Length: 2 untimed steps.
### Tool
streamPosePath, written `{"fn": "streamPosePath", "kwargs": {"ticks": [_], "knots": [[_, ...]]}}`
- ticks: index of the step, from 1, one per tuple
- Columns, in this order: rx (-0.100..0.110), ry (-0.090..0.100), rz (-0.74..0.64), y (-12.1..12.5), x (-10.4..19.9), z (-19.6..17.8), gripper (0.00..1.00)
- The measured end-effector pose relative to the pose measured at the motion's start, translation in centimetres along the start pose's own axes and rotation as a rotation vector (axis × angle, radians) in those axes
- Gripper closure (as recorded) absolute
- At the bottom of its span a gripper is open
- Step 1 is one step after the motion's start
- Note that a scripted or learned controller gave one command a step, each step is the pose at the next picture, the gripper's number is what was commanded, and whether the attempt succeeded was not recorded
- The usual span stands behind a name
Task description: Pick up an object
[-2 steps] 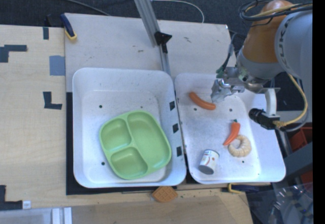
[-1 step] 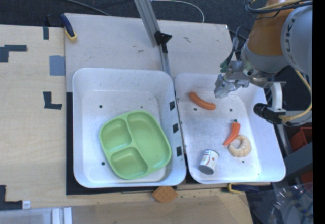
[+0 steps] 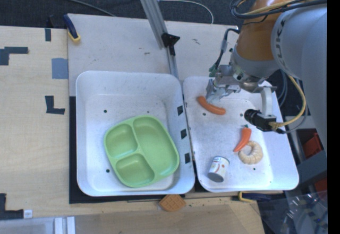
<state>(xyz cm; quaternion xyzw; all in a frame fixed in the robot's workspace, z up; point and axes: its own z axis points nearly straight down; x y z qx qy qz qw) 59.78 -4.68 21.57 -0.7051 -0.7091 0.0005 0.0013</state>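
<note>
An orange sausage-shaped toy [image 3: 211,106] lies in the far part of the right bin [image 3: 276,174]. My gripper [image 3: 219,91] hangs just above and behind it, fingers pointing down at the bin floor, with nothing visibly between them. Further right in the same bin lie a small carrot [image 3: 243,139] and a beige doughnut [image 3: 251,152], touching each other. A small white can [image 3: 218,168] lies on its side near the front of that bin.
The left bin [image 3: 85,121] holds a green divided plate [image 3: 141,150]. A metal post [image 3: 154,13] slants down to the bins' shared far corner. A brown cracker-like piece [image 3: 170,203] lies on the bench in front of the bins. A black connector [image 3: 257,118] hangs off the arm.
</note>
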Motion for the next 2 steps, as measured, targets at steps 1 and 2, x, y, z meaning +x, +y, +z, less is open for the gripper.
{"fn": "streamPosePath", "kwargs": {"ticks": [1,2], "knots": [[0.000,0.001,-0.003,-0.5,6.3,-0.1,1.00],[-0.001,0.001,-0.002,-0.5,11.9,-1.3,1.00]]}}
